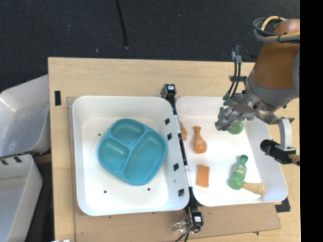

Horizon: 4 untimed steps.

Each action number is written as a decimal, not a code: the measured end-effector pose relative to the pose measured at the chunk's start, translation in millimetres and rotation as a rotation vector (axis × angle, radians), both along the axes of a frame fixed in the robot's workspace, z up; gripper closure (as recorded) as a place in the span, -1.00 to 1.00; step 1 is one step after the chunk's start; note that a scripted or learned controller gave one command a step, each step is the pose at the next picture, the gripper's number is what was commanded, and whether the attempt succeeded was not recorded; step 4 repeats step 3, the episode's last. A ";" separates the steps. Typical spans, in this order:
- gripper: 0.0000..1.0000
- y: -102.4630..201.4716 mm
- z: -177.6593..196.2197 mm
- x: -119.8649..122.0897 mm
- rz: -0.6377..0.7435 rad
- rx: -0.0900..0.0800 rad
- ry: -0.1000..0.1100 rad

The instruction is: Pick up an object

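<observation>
Camera view looks down on a pale wooden worktop (60,74) carrying two shallow white bins side by side. The left bin (86,185) holds a blue divided plate (132,151) with three compartments, lying flat near its middle. The right bin (217,195) holds the smaller things. The arm (275,69), grey with an orange band, reaches in from the right and hangs over the upper part of the right bin. Its pincer (225,121) is low over the bin, just beside a round green object (236,128) that is mostly hidden by the wrist; whether the pincer is wide or narrow cannot be told, and nothing is visibly between its tips. Toward the lower right of the bin a green bottle (238,172) lies tilted, its base touching a tan cone-shaped piece (254,187). Near the bin's middle an orange vase-shaped piece (199,139) lies close to the divider, and below it an orange block (203,176). A small orange sliver (183,133) rests against the bin's left wall.
</observation>
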State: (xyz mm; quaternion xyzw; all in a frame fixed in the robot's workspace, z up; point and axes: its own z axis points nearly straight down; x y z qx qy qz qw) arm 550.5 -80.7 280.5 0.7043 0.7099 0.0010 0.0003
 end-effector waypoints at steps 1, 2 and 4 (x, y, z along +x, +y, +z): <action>1.00 51.2 -5.3 25.0 -0.001 -0.001 0.000; 1.00 98.9 -3.5 39.1 -0.002 -0.001 0.000; 1.00 158.3 -15.4 47.5 -0.002 -0.002 0.000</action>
